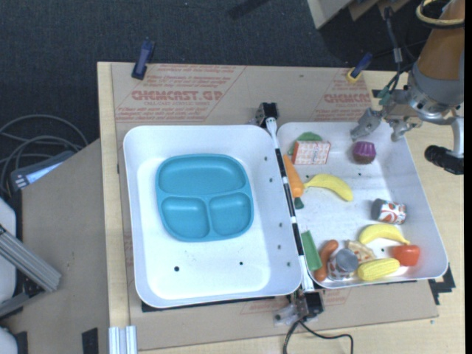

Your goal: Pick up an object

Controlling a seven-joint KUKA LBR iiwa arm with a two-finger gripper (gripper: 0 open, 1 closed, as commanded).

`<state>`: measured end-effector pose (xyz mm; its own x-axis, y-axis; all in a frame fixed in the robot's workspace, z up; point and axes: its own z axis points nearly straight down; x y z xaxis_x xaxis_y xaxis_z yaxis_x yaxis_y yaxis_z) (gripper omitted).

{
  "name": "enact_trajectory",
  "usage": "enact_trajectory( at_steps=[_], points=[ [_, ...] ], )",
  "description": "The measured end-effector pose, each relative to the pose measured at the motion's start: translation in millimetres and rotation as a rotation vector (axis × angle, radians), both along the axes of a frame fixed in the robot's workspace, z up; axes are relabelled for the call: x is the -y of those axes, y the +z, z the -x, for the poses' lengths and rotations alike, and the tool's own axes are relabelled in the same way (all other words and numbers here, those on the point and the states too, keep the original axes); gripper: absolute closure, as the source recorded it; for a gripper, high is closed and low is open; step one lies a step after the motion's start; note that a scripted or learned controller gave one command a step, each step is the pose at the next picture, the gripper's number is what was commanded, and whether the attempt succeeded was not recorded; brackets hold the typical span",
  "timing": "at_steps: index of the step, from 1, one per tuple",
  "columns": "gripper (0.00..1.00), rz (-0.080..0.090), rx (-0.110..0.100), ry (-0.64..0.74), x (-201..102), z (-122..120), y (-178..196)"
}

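Note:
My gripper (pixel 382 127) hangs over the far edge of the right bin (pixel 417 190), its two grey fingers spread open with nothing between them. A purple round object (pixel 363 151) lies just below and slightly left of the fingertips. Further left sit a red-and-white box (pixel 311 153) and a green item (pixel 310 136). A yellow banana (pixel 330 186) lies mid-bin, with an orange carrot (pixel 293 178) along the left wall. A small can (pixel 389 212) rests on the right side.
The left bin (pixel 147 271) holds a blue divided tray (pixel 204 196). At the right bin's near end there is a cluster: a second banana (pixel 382 233), a tomato (pixel 407 254), corn (pixel 377 269), a green stick (pixel 310 251) and other toy food.

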<state>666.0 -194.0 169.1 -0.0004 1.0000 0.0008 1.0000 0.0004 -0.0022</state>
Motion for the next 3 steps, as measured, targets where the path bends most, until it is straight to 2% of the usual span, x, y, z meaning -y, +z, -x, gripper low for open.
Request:
enact_trajectory(
  at_steps=[1,2,3],
  points=[
    [0.0,0.0,0.0,0.001,-7,5,-85],
    [0.0,0.0,0.001,0.0,-75,56,-85],
    [1.0,0.0,0.003,-0.001,-74,56,-74]
  ],
)
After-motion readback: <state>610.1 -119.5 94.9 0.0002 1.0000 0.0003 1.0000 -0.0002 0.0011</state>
